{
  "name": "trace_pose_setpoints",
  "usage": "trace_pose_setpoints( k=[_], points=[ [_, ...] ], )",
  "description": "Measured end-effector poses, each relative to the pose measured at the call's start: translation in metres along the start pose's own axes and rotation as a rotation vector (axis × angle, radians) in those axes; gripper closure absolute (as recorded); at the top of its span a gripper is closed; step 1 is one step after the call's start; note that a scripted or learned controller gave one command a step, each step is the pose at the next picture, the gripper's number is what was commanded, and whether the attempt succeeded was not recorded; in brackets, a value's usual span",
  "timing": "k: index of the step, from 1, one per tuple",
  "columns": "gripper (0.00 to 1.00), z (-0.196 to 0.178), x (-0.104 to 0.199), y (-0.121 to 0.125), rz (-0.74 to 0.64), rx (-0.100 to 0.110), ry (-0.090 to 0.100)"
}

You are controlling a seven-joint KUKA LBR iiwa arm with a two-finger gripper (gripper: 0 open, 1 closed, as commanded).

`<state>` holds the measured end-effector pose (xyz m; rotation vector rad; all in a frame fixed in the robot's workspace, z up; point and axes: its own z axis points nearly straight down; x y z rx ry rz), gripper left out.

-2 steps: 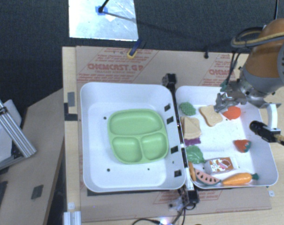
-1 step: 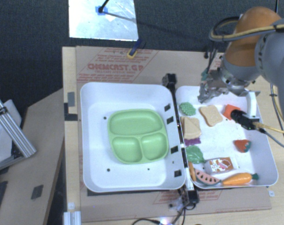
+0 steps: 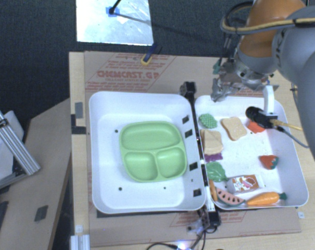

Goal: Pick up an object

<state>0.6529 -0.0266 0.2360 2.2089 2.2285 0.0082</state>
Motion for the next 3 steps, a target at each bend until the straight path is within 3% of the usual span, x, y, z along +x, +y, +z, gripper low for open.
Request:
trace_pose_setpoints(
  k=[1, 2, 3],
  points=[
    [1.0, 0.008, 0.009, 0.002, 0.003, 0.004, -0.001],
    [1.0, 0.016, -0.003, 0.01, 0.008, 0.003, -0.002],
    [1.0, 0.002, 0.001, 0.005, 0.005, 0.003, -0.001]
  ],
)
